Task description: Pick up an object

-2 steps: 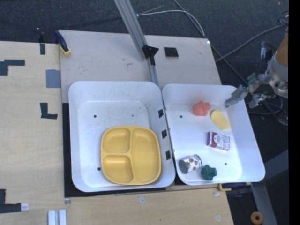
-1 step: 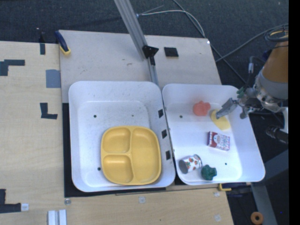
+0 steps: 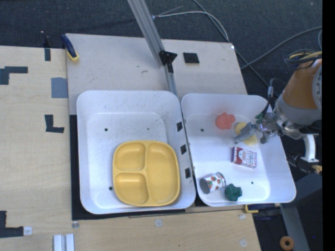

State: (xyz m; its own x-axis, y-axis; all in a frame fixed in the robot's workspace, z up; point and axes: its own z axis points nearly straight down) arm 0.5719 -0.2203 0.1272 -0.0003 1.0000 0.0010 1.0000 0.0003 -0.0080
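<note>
At the near edge of my view the worktop [image 3: 172,234] shows its pale wood front, with the two white bins sitting just behind it. My tool [image 3: 252,131] is low over the right bin [image 3: 277,190], at about 2 o'clock in that bin, with the grey arm and its orange band [image 3: 303,88] coming in from 3 o'clock. I cannot tell how far the fingers are spread; they blur into a yellow object [image 3: 245,129] that lies right under or against them, and I see nothing clearly clamped between them.

Working outward from the tool: a pink-red soft lump [image 3: 225,121] sits just beside the yellow piece at its 10 o'clock. At the tool's 6 o'clock, near but apart, lies a small red and white carton [image 3: 244,157], flat on the bin floor. Further toward the near rim, at about 7 o'clock from the tool, a small printed can [image 3: 212,182] lies tipped, with a dark green lump [image 3: 233,192] just beside it at its 4 o'clock.

The left bin [image 3: 91,140] holds a yellow divided plate [image 3: 146,172] in its near right part, well apart from the tool.
</note>
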